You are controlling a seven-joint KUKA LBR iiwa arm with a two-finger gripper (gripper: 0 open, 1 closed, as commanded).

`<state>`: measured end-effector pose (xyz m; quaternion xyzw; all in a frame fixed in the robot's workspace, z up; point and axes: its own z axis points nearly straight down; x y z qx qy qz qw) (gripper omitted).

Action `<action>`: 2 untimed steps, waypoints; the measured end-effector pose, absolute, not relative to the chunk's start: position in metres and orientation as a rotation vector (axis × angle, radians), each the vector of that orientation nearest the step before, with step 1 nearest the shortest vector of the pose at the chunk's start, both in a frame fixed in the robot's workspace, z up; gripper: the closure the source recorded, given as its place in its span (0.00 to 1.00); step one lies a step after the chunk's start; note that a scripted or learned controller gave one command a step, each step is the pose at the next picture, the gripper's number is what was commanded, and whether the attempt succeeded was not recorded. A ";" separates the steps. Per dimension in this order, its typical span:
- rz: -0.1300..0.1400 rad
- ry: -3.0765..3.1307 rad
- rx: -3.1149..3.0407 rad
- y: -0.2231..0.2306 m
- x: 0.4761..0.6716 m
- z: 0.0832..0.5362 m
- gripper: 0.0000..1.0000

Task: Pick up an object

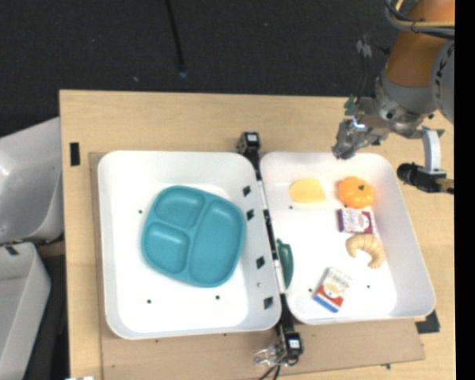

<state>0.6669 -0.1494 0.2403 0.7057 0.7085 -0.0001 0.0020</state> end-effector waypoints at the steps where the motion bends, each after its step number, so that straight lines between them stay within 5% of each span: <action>1: 0.001 2.229 2.214 -0.089 0.667 0.240 1.00; 2: -0.001 2.227 2.216 -0.043 0.658 0.232 1.00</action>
